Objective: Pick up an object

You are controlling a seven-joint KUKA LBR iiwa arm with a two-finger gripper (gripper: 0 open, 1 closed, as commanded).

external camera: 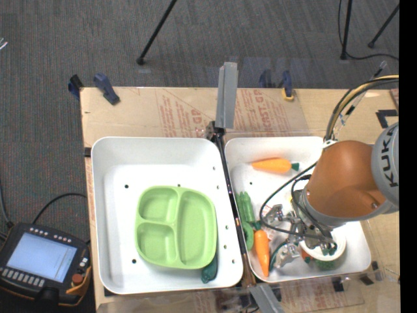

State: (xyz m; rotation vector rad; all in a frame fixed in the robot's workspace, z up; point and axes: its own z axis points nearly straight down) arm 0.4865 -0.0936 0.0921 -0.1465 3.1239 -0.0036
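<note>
gripper (292, 240) lowered into R bin (352, 150), front area, amid the clutter | finger state: can't be told | carrot (261, 251) seen just L of gripper, upright-ish, next to green veg (245, 208) | 2nd carrot (272, 165) at bin rear | green tray (176, 227) in L bin (111, 155)

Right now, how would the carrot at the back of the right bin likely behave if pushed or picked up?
The carrot looks tapered and rounded, so it would probably roll or pivot when nudged. Its smooth, shiny surface suggests stiff plastic, likely light but slippery. It lies apart from other items, leaving fingers room.
</note>
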